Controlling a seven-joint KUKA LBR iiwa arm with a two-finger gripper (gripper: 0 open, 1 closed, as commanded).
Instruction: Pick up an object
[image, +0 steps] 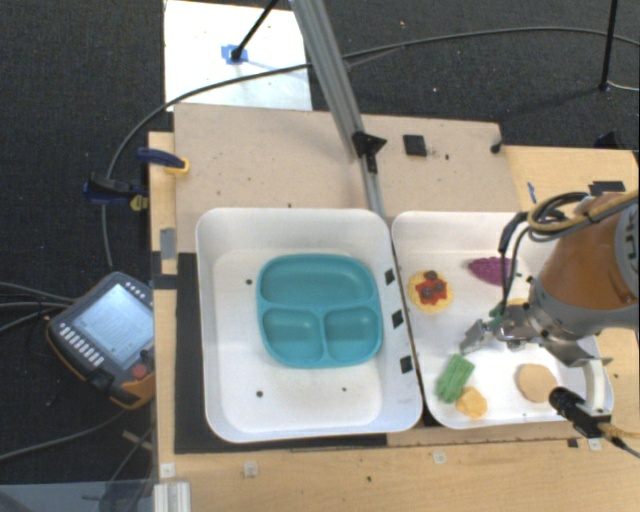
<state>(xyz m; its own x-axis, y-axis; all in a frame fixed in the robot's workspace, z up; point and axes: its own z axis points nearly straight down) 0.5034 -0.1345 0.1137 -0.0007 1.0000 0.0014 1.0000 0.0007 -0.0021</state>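
Observation:
The right bin holds several small toy foods. A round yellow piece with red topping lies at its left. A purple piece lies near the back. A green piece and a small yellow piece lie at the front left, and a tan round piece at the front right. My gripper hangs over the bin's middle, just right of and above the green piece, with the fingers pointing left. Nothing shows between them.
The left bin holds a teal divided tray. A metal pole slants across the back of the bench. A teach pendant lies off the bench at the left, with cables on the dark floor.

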